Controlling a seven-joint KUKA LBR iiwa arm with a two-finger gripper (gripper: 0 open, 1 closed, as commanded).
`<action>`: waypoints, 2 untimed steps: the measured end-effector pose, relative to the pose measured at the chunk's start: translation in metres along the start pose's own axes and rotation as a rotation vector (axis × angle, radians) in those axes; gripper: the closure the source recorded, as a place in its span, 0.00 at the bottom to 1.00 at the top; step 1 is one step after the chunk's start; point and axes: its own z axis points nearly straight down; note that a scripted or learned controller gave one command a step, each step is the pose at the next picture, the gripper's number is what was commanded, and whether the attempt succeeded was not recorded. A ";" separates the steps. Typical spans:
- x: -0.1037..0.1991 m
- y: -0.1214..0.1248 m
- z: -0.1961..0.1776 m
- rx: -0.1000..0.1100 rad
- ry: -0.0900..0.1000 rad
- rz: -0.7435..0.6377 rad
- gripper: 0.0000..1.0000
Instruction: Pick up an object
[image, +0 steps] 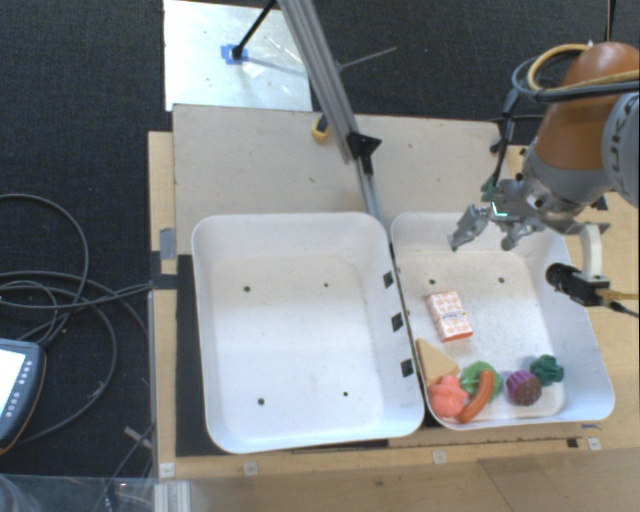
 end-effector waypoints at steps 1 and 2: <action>0.000 0.001 -0.002 -0.004 -0.001 0.001 0.00; 0.007 0.008 0.051 0.000 -0.001 -0.001 0.00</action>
